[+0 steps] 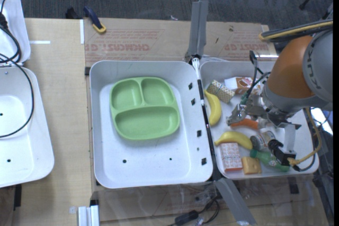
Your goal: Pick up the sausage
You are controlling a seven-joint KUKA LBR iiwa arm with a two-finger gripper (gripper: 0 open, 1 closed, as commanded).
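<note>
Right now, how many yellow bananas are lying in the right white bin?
2. One curved yellow banana lies along the bin's left wall; the other lies nearer the front, above the red-and-white packet. The arm may hide others.

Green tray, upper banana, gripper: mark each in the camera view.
green tray (144, 125): camera view, floor of its large front compartment.
upper banana (214, 107): camera view, middle of its curved body.
gripper (238, 114): camera view, at the metal fingertips.
</note>
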